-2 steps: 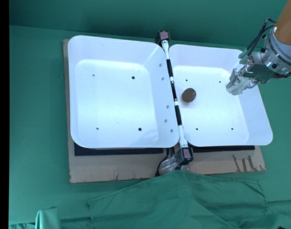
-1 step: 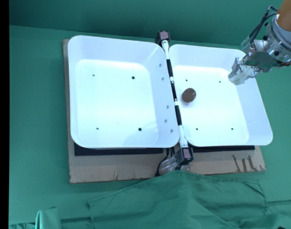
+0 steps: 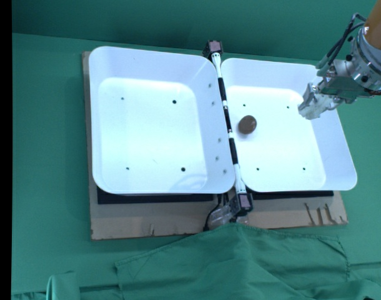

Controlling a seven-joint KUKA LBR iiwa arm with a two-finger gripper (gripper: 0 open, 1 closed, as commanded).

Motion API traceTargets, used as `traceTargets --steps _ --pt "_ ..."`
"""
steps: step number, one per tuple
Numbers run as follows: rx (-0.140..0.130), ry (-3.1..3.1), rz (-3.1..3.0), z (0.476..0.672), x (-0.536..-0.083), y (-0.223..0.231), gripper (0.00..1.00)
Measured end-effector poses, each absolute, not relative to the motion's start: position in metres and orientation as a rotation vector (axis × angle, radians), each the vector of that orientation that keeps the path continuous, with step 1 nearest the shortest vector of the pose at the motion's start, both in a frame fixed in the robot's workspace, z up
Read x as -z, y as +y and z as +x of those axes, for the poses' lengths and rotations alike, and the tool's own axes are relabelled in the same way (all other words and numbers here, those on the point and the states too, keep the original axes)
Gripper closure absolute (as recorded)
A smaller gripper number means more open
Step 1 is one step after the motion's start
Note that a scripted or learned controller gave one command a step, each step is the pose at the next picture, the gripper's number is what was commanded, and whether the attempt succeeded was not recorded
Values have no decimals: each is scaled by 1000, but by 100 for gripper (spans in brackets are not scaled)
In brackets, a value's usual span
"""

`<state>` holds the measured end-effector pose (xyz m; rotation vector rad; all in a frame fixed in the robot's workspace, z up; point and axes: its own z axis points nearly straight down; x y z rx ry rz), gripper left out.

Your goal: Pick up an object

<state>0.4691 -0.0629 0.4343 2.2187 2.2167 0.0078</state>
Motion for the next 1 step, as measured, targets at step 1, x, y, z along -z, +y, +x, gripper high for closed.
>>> traceTargets --steps 1 --pt "-6 2213 2221 480 -440 -77 100"
